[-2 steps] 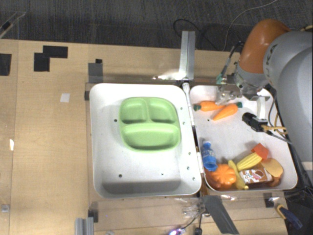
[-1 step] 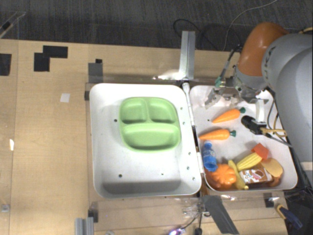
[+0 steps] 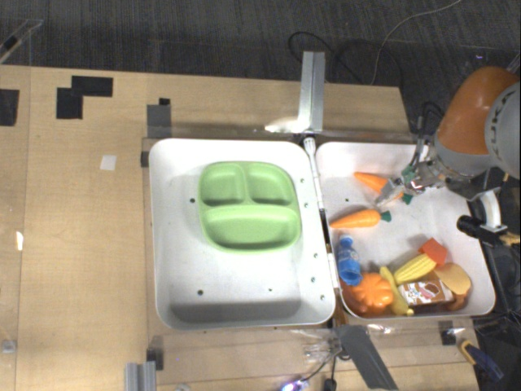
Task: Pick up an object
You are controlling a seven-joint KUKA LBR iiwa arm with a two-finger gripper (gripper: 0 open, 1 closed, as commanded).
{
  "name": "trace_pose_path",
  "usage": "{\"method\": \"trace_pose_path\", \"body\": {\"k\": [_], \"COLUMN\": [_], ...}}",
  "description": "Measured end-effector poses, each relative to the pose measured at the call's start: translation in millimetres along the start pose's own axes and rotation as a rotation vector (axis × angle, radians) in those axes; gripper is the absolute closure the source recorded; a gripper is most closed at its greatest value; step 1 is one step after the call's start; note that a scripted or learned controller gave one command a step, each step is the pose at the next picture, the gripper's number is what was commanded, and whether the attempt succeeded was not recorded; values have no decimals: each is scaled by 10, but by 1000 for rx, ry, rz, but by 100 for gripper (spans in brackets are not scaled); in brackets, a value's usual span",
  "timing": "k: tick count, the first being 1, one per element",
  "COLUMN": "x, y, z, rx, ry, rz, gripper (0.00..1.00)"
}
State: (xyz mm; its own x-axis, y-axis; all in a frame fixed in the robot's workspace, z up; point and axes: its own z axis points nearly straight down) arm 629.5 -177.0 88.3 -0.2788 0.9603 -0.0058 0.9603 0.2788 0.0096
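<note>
Two orange carrots are seen in the right bin [image 3: 487, 300]: the upper carrot [image 3: 370, 181], tapered and green-tipped, lies just beside the hand [image 3: 409, 181], whose grip cannot be told; the lower carrot [image 3: 356, 218] lies nearby.

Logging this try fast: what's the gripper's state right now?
Gripper: cannot be told; it sits low in the right bin, just right of the upper carrot.
</note>
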Motion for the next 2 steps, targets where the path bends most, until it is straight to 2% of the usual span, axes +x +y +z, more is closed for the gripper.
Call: {"method": "trace_pose_path", "body": {"k": [1, 2], "x": [9, 147], "y": [29, 489], "z": [-103, -1138], "rx": [-5, 4], "ry": [3, 3], "rz": [0, 67], "gripper": [100, 100]}}
